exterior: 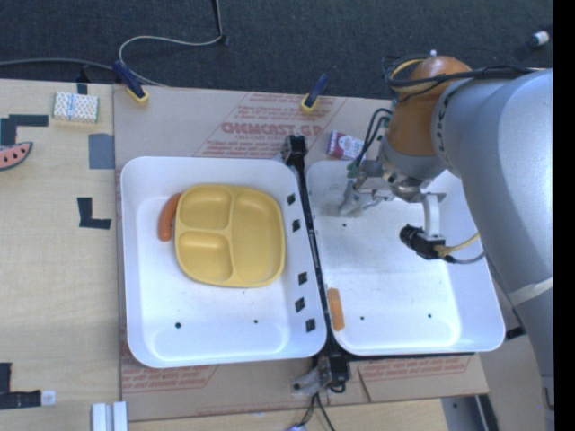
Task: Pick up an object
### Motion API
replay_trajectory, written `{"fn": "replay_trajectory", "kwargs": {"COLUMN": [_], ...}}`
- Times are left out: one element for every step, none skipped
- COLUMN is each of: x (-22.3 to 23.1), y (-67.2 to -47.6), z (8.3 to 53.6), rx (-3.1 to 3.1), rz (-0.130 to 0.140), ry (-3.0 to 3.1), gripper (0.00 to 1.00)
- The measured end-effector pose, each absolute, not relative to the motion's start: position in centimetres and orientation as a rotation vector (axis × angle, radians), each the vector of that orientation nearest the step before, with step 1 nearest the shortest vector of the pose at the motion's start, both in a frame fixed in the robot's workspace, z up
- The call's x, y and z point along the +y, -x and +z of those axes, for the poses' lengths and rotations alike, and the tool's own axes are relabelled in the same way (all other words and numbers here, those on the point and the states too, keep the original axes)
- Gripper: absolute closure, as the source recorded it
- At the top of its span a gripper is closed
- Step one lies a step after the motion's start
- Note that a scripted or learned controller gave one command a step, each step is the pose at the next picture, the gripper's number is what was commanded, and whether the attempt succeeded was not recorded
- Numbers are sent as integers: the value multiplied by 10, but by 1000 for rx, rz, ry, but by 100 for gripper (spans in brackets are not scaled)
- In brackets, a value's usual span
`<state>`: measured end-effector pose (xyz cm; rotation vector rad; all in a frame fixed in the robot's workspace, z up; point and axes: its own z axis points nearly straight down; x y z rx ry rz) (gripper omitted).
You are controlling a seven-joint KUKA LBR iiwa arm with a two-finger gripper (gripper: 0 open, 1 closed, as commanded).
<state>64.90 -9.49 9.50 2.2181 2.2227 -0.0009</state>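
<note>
The big grey robot arm [503, 178] is cut off by the right edge. The small metal two-finger gripper [352, 205] is blurred and partly covered by the wrist. The long orange carrot-shaped toy [165, 218] is partly hidden under the yellow plastic plate with three sections [229, 234]. The small red and white packet [343, 145] is too small to be read. The pink watermelon-slice shape [11, 156] is cut off by the left edge.

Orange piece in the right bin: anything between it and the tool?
Nothing visible. The tool sits over the upper part of the right bin; the orange piece lies against that bin's left wall, lower down, with bare white floor between. The yellow tray is in the left bin.
</note>
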Motion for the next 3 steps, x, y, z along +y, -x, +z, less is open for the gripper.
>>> {"fn": "replay_trajectory", "kwargs": {"x": [-41,4,4], "y": [-592,-639,-639], "z": [184,184,184], "rx": [2225,2225,2225], "rz": [1,-1,-1], "ry": [-2219,-2220,-2220], "gripper": [100,100,0]}}
